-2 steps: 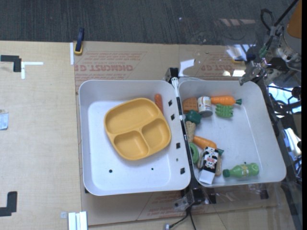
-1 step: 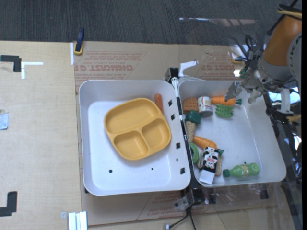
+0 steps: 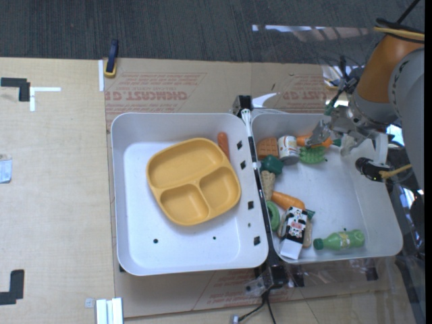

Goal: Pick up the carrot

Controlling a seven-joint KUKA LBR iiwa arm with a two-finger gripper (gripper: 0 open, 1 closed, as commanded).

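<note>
A small carrot (image 3: 317, 140) with a ruffled green top (image 3: 312, 156) is at the back of the right bin (image 3: 375, 211). My gripper (image 3: 329, 135) reaches in from the right and is shut on the carrot's orange end. The green top hangs low, at or just above the bin floor. A second orange carrot-like piece (image 3: 287, 199) lies by the bin's left wall, apart from the gripper.
Near the held carrot stand a small can (image 3: 288, 148), a brown item (image 3: 267, 146) and a dark green piece (image 3: 272, 165). A cow-print carton (image 3: 295, 229) and a green bottle (image 3: 339, 239) lie at the front. The left bin (image 3: 128, 201) holds a yellow divided plate (image 3: 193, 180) and a red sausage-like piece (image 3: 223, 141).
</note>
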